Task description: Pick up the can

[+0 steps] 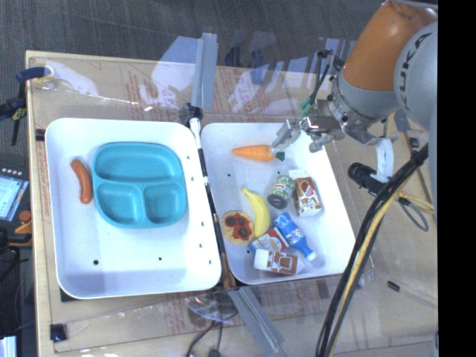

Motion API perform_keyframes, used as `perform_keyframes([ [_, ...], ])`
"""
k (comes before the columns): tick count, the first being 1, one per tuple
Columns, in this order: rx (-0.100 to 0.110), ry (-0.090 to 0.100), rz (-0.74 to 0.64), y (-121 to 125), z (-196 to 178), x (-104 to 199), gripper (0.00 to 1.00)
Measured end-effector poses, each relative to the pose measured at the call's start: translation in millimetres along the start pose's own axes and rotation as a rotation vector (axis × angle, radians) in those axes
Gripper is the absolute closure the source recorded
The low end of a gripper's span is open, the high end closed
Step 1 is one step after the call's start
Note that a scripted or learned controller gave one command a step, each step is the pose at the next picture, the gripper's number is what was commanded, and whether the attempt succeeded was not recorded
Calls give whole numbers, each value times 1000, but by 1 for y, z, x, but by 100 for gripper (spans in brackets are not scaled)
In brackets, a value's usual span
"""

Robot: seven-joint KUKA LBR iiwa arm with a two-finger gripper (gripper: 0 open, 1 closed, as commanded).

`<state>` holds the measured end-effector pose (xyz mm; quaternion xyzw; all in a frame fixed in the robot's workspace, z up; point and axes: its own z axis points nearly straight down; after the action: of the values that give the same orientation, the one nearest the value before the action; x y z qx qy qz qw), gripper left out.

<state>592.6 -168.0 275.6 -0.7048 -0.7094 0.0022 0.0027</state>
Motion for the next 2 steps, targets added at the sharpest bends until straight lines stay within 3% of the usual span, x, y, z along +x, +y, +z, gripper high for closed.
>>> perform_keyframes([
  [1, 1, 0, 26, -25, 98, -43, 0],
  [2, -26, -8, 21, 6, 162, -36, 0],
])
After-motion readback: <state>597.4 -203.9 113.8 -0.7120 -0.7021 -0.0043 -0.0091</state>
